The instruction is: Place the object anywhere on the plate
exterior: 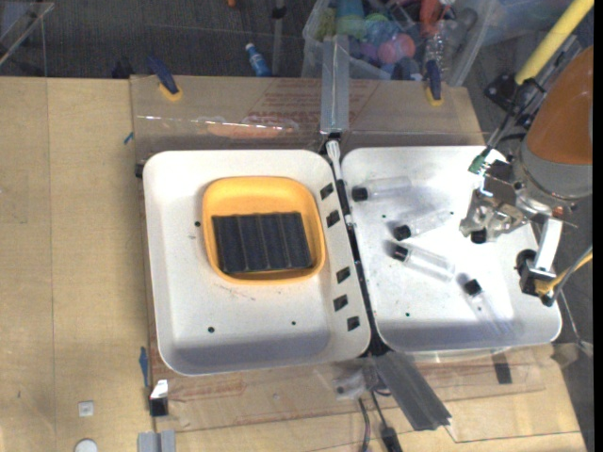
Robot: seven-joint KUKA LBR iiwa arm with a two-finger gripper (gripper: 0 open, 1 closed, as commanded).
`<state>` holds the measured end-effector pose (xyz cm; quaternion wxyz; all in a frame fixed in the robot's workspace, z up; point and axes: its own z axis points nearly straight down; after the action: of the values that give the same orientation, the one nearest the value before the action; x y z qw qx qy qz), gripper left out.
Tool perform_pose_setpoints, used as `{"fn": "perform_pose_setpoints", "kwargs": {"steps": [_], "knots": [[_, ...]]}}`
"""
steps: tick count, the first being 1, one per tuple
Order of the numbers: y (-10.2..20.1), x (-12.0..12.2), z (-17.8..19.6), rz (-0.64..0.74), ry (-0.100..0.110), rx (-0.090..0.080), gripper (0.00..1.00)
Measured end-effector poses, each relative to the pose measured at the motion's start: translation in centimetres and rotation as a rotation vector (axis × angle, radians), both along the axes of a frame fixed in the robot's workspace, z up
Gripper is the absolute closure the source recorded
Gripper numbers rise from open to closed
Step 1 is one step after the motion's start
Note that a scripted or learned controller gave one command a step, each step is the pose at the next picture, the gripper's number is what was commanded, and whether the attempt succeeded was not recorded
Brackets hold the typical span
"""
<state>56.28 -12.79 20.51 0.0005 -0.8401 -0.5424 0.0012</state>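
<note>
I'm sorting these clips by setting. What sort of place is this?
Most likely a robotics lab bench. Two white bins sit side by side on a wooden bench, a grey and orange robot arm reaches over the right one, and a clear tub of mixed colourful items stands behind.

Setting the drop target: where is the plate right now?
The orange plate lies in the left bin, toward its back and right, near the divider, with a dark ribbed block on it.
</note>
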Motion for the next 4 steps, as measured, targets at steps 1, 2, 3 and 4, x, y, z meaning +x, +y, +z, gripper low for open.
{"fn": "perform_pose_setpoints", "kwargs": {"steps": [1,2,3,4], "knots": [[-0.1,5.0,-0.8,0.109,-0.003,-0.001,1.00],[2.4,8.4,1.1,0.244,-0.004,-0.001,1.00],[4.1,10.5,0.9,0.505,-0.005,-0.001,1.00],[5.3,10.4,3.2,0.570,-0.006,-0.002,1.00]]}}
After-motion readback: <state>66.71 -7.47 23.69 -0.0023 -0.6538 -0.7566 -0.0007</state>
